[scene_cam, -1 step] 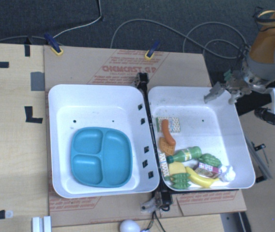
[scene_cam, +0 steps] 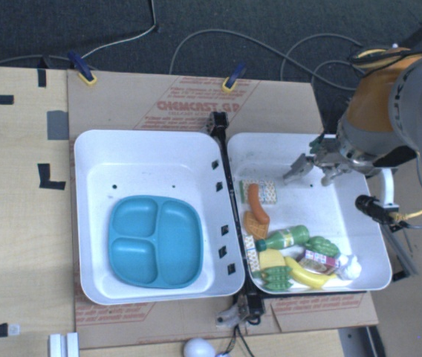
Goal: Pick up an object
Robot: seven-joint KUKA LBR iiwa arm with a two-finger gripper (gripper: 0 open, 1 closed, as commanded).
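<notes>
Overhead slanted view of a wooden tabletop (scene_cam: pixel 18 222) carrying a brown cardboard sheet (scene_cam: pixel 189 106) and two shallow white plastic bins set side by side. The left white bin (scene_cam: pixel 96 151) contains a light-blue three-compartment plastic plate (scene_cam: pixel 156 242) lying flat toward its near side. The right white bin (scene_cam: pixel 359 251) holds a cluster of toy items along its left and near sides: an orange sausage-shaped piece (scene_cam: pixel 253 195), a small patterned white packet (scene_cam: pixel 268 193) just beside it, a tan bread-like piece (scene_cam: pixel 256 223), a green plastic bottle (scene_cam: pixel 283 238) lying on its side, a yellow banana (scene_cam: pixel 307 274) and a green leafy piece (scene_cam: pixel 276 278) at the near edge. The grey arm with an orange band (scene_cam: pixel 378 99) enters from the right; its end effector (scene_cam: pixel 316 171) sits over the far, bare part of the right bin, fingers spread wide with nothing between them, well apart from the cluster of items. Black cables (scene_cam: pixel 151 13) trail across the dark floor beyond the tabletop.
</notes>
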